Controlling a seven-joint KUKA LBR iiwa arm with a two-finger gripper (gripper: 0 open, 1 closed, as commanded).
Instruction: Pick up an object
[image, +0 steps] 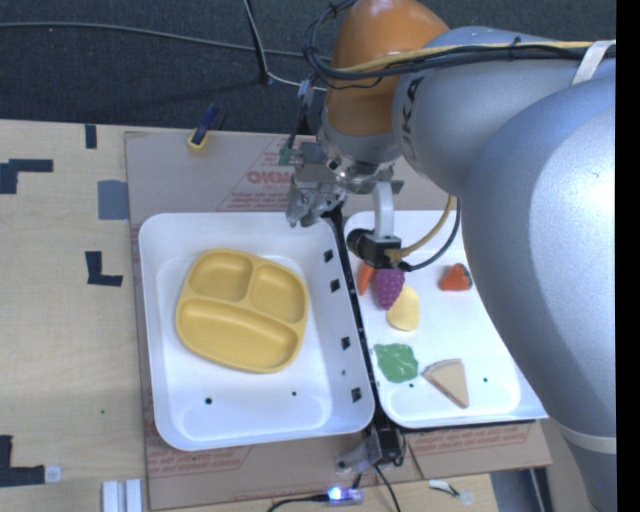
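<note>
The arm (500, 150) is easily the biggest thing in frame, a grey bulk filling the whole right side with the orange band up at top centre. Below it the tabletop (60, 300) is spread with two white bins: the left bin (160, 330) at lower centre is taken up mostly by a yellow divided plate (242, 310), and the right bin (500, 385) is where the pickable stuff is scattered. From bigger to smaller there: a tan wedge (448, 382) near the bottom edge, a green leafy piece (396, 361) just beside it, a pale yellow piece (404, 312), a purple grape bunch (388, 286) touching an orange carrot-like bit (366, 277), and a small red strawberry (456, 277) off to the right. The end effector (318, 205) is parked near the top of the wall between the bins, and how far its jaws are spread can't be made out from this angle; nothing is seen held in it. Risk-wise, a descent from here could probably land on the bin rim or the divider rather than on a toy, since no object seems to sit directly beneath. The grapes and carrot being crowded together could also mean a two-item pinch or a slip, if those get targeted.
</note>
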